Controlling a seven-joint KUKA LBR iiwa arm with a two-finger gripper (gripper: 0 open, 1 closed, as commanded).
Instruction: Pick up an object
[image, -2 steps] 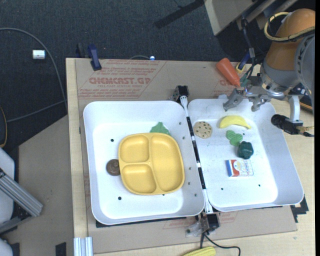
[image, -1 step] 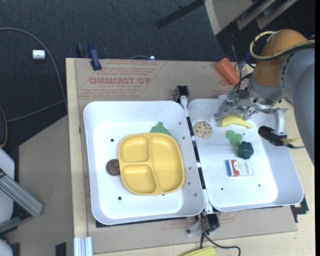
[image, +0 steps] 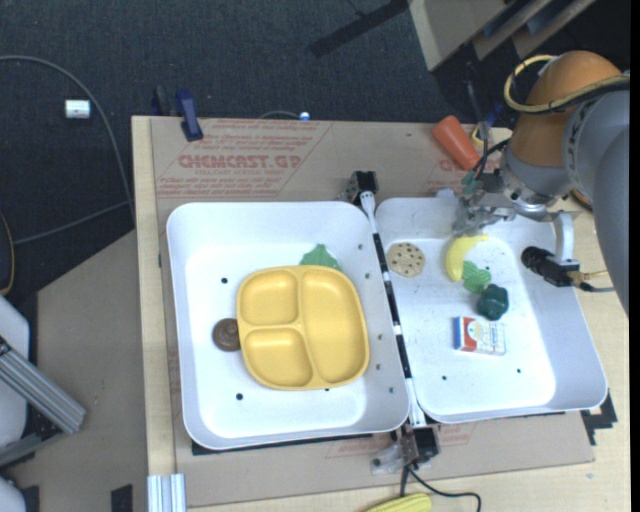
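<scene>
In the right bin (image: 560, 350) lie a yellow banana-like piece (image: 458, 258), a round speckled cookie (image: 405, 259), a light green piece (image: 476, 277), a dark green piece (image: 492, 300) and a small white, red and blue box (image: 479, 335). My gripper (image: 476, 218) hangs at the far side of this bin. It is just above the upper end of the yellow piece, touching it or nearly so. Nothing shows as lifted.
The left bin (image: 200, 300) holds a yellow divided plate (image: 300, 327), a green piece (image: 320, 257) behind it and a brown disc (image: 226, 334) to its left. An orange object (image: 456, 143) lies on the bench beyond the right bin. A black camera part (image: 548, 265) sticks out by the arm.
</scene>
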